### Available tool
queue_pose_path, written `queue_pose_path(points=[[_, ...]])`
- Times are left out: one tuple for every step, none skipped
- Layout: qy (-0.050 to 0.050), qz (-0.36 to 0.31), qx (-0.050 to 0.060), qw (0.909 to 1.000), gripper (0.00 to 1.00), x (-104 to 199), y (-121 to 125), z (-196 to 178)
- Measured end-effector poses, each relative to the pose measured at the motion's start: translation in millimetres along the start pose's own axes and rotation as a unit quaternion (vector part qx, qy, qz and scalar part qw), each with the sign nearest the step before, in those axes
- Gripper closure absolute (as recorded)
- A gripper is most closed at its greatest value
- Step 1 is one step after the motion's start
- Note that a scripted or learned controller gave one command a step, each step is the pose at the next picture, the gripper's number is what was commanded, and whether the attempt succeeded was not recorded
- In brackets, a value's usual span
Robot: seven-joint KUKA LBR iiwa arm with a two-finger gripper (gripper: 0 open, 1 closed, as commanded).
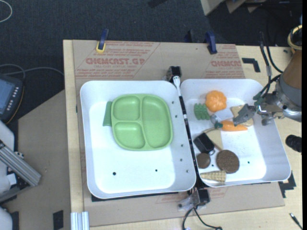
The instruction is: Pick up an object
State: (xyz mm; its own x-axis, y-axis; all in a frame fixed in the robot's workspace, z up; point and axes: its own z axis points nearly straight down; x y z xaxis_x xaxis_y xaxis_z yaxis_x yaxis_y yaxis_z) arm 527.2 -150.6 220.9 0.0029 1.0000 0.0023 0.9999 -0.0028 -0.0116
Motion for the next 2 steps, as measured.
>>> queue_pose_path(points=[[-0.001,-0.001,-0.006,1.0000,0.00,0,3,-6],[0.000,-0.002,-0.003,1.0000,0.00,6,3,38]])
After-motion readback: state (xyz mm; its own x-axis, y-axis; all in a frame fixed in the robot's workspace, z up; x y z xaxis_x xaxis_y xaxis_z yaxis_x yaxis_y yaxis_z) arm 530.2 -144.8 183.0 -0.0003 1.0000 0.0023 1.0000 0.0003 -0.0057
